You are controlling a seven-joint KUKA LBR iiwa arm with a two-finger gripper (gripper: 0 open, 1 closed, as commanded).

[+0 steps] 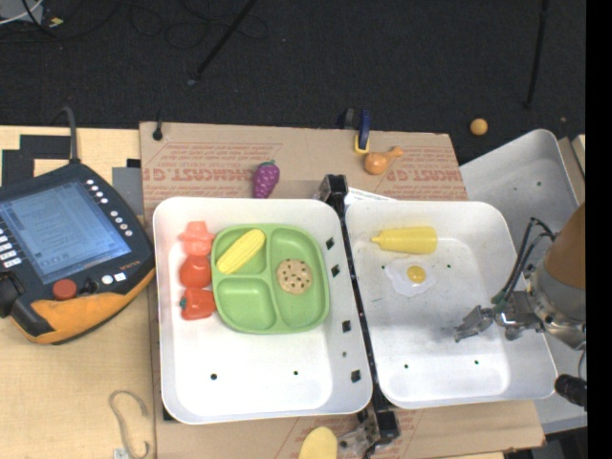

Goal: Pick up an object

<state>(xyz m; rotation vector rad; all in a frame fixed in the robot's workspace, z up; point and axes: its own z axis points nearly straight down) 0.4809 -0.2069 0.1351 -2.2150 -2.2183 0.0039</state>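
No object has yet been lifted, as far as can be judged. The gripper (pixel 475 324) is seen low in the right bin (pixel 449 390), reached in from the right edge, with its dark fingers spread apart and nothing between them. Beneath and around the fingertips only bare white floor is seen.

The nearest candidates are found toward the back of the same bin: a toy fried egg (pixel 414 276) lying flat, and just behind it a yellow mustard bottle (pixel 405 240) laid on its side. Both are set apart from the gripper, the egg being the nearer of the two.

In the left bin (pixel 249 390) a green divided plate (pixel 251 311) is placed, on which a toy corn cob (pixel 238 250) and a cookie (pixel 294 276) are carried in separate compartments. Against the plate's left side a red-orange toy (pixel 195 270) is stacked, its exact kind not being clear.

Outside the bins, a purple grape cluster (pixel 265 178) and a small orange pear-shaped toy (pixel 379 161) are left on the cardboard behind, and a yellow lemon-like object (pixel 318 443) at the front edge.

The whole of the task is therefore judged to remain: a target must be approached, closed upon and raised. The flat egg is expected to be hard to pinch; the bottle is thought the easier grasp
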